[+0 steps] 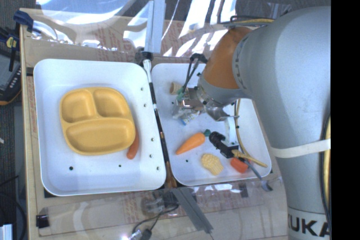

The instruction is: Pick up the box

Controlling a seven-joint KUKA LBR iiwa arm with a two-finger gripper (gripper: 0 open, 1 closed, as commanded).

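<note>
We counted two white bins, and the pincer [188, 99] hung over the right bin [254, 121], in its upper left part. We could not tell if the pincer was released or clenched, because the wrist and the grey arm covered it from above. Just below the pincer, and touching it or nearly so, we saw one small pale and shiny thing [184, 116], which we took for the box; its shape was partly hidden, so we were not sure. A little above the pincer and to its left in the view lay one small beige piece [174, 87]. Lower than the pincer, near but apart from it, lay one orange carrot [191, 142], tilted, with its thin end pointing to the left. Farther down from the pincer we counted one yellow ridged piece [212, 163] and, to the right of this one, one small red-orange piece [239, 165]. Well apart from the pincer, to its left in the view, stood the left bin [45, 121]. It held one yellow plate [97, 120] with three compartments and one orange-red stick [133, 148] touching the lower right rim of the plate.
</note>
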